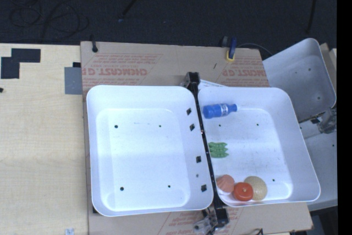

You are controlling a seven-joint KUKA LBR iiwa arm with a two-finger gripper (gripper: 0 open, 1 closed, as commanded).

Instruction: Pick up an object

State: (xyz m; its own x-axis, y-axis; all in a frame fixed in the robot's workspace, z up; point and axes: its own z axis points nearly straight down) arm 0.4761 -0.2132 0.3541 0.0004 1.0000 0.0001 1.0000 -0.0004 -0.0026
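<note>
The right bin [275, 135] holds several small objects. A blue bottle [219, 110] lies on its side near the bin's far left corner. A green pea-pod-like piece [218, 149] rests along the left wall. At the near left corner sit a pinkish round piece [225, 182], a red round object [243, 191] and a pale beige round one [256, 187], close together. The left bin [143, 151] shows bare white floor.
The two bins are joined by a black divider strip [201, 140] and stand on a cardboard sheet [165, 66]. A grey metal plate [300, 77] stands at the right. Light wooden bench top [38, 146] lies to the left.
</note>
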